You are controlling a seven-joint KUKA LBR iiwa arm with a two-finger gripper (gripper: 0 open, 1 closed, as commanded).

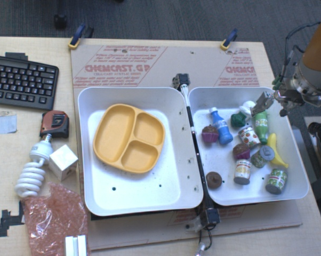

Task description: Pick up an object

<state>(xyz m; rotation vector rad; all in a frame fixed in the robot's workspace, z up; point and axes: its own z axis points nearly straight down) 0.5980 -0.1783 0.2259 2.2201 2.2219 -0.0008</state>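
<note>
Counter [27, 52]: pale wood, with a black keyboard [22, 81] at its far left edge.
Left clutter: a tape measure [55, 124], a spiral light bulb [34, 169], a small white cube [63, 161] touching the bulb, and a crumpled pink bag [56, 217] below them.
Left bin [96, 196]: holds a yellow divided plate [129, 138], lying flat toward the bin's upper part.
Right bin [203, 97]: toy groceries crowd its middle and right side.
Blue bottle [221, 126]: tilted, just beside a purple plum-like piece [209, 135].
Brown round piece [213, 180]: alone near the bin's lower left corner.
Small jars [242, 170]: several, clustered near a yellow banana [275, 149] and a green can [277, 181].
Green bottle [261, 124]: upright near the bin's upper right, just below the gripper.
Gripper [273, 99]: hangs over the right bin's upper right corner, fingers apart, nothing between them.
Arm [310, 73]: grey, reaching in from the right.
</note>
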